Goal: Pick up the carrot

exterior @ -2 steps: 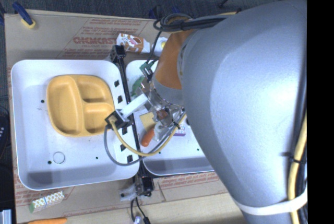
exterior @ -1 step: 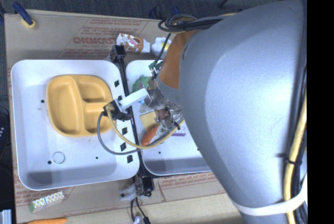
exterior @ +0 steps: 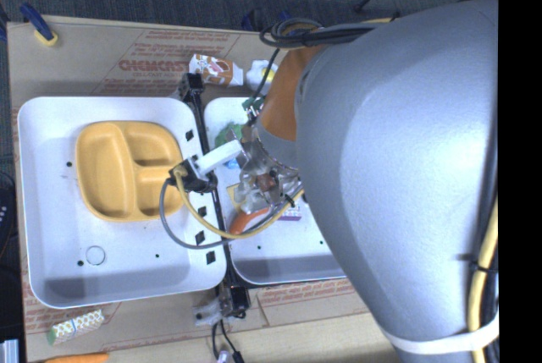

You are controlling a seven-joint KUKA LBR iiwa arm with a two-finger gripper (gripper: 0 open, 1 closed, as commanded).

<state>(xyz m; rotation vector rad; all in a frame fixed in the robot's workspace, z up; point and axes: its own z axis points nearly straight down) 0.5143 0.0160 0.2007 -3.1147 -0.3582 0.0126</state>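
The carrot [exterior: 246,221] is a small orange piece lying in the right bin [exterior: 279,268], near its left wall. My gripper [exterior: 257,194] hangs just above and slightly right of it, low inside that bin. Cables and the wrist body cover most of the gripper, so its state stays hidden. The big grey arm covers the right half of the bin.
A yellow divided tray [exterior: 127,168] lies in the left bin [exterior: 51,268]. Something green [exterior: 227,135] sits at the back of the right bin beside the wrist. A black cable loops over the divider between the bins. A small packet [exterior: 212,68] rests on the cardboard behind.
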